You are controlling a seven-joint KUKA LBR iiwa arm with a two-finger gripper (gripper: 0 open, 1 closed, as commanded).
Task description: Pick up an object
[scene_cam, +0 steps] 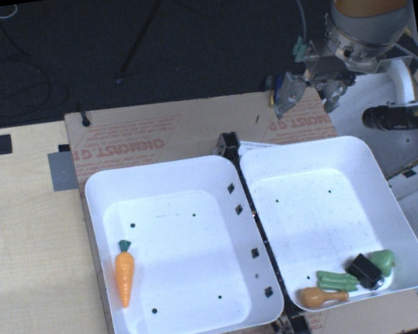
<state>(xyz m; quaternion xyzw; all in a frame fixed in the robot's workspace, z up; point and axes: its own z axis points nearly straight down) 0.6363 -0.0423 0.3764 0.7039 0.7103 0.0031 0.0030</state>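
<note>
My gripper (pixel 311 96) hangs above the cardboard behind the right bin (pixel 378 167), beyond its far rim, open with nothing between its fingers. In the left bin (pixel 99 219) an orange toy carrot (pixel 124 272) with a green top lies near the left wall. In the right bin's near right corner several small things lie together: a green pod-shaped toy (pixel 336 280), a black block (pixel 365 271), a light green piece (pixel 382 259) and an orange-brown pear-shaped toy (pixel 321 296).
Both bins rest on a sheet of brown cardboard (pixel 157 135) on the bench. A black divider (pixel 250 218) with clips runs between them. Pale wooden bench top (pixel 27 262) spreads to the left.
</note>
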